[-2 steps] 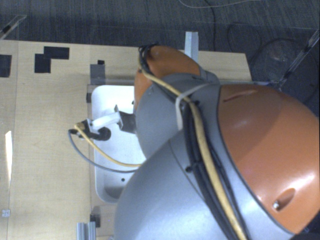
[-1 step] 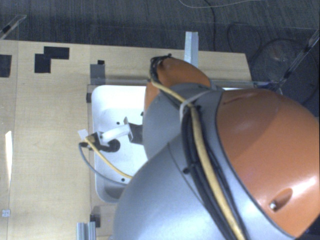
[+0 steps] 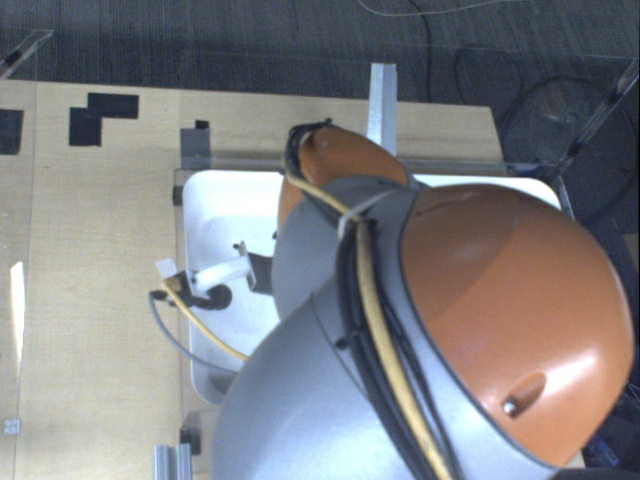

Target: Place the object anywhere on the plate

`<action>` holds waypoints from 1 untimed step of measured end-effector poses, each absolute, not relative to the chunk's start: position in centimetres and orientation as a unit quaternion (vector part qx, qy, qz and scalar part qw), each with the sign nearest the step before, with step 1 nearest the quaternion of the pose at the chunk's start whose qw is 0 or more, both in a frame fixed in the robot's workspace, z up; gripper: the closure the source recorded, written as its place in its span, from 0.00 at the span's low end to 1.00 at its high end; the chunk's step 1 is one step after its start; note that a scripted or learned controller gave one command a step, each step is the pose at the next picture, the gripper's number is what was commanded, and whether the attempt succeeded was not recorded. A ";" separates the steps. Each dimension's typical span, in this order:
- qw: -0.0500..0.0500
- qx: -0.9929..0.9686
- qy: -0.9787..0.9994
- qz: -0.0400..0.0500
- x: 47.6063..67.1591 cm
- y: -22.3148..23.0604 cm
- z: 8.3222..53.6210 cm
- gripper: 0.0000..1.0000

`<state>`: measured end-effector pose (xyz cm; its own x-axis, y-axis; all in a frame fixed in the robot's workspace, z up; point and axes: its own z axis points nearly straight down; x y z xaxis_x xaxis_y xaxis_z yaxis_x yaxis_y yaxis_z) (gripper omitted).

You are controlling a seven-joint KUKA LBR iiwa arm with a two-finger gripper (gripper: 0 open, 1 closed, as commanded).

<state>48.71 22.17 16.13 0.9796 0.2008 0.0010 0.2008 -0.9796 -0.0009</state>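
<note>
Item: object and plate are hidden from you under the arm (image 3: 440,338) over the left bin (image 3: 215,208); handling unjudgeable, grip state untellable.

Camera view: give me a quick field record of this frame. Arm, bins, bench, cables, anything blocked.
arm: grey and orange KUKA arm fills the right and centre, reaching from the right over the bins
left bin: white bin, only its left part visible
wrist cables: yellow and grey cables loop over the bin's left rim
gripper: hidden by the arm, state cannot be told
plate and object: cannot be made out
bench: light wood
floor: dark carpet with a thin white cable
</note>
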 end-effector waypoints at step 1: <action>0.003 -0.995 -0.104 -0.004 48.9 21.9 8.9 0.00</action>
